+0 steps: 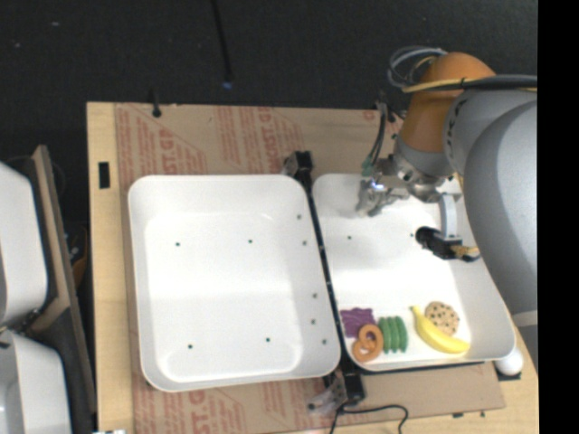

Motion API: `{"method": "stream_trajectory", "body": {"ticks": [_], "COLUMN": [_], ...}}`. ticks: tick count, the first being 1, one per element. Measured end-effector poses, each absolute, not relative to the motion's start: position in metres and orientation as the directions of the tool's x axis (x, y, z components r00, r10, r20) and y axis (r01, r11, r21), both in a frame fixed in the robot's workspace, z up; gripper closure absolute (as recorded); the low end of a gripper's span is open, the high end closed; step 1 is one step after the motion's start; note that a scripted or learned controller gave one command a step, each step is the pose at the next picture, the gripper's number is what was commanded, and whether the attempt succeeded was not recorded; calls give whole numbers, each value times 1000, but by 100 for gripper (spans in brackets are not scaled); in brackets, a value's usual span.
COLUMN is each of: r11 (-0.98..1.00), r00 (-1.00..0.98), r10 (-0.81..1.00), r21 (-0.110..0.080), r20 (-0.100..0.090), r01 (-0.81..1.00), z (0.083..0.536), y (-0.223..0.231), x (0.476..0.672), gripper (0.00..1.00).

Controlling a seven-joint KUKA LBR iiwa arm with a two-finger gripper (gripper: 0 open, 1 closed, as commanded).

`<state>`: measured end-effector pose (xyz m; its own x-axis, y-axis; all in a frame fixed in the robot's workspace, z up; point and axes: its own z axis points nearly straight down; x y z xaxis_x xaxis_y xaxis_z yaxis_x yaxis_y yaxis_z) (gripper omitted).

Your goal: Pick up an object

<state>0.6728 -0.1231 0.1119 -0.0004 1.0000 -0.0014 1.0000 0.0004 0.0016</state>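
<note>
Camera view gives us no read on the gripper [373, 197], but we judge the banana [441, 335] light, smooth, best pinched across its middle.

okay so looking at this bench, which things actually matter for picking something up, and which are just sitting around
For the job: gripper; right bin; the candidates along its near edge: purple piece, orange ring, green piece, banana, cookie.

Just there: left bin; cardboard sheet; black clip.
</note>
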Motion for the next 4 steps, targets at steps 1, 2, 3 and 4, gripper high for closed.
{"method": "stream_trajectory", "body": {"ticks": [1,2,3,4], "r11": [1,2,3,5], "r00": [-1,-2,-3,-5], "r10": [1000,1000,1000,1000], "r21": [2,3,4,4], "r20": [-2,-3,-3,-4], "r01": [1000,1000,1000,1000], "z": [122,133,143,154], "y": [-124,-124,-124,-124], "x": [673,673,673,674], "gripper": [100,100,100,100]}}
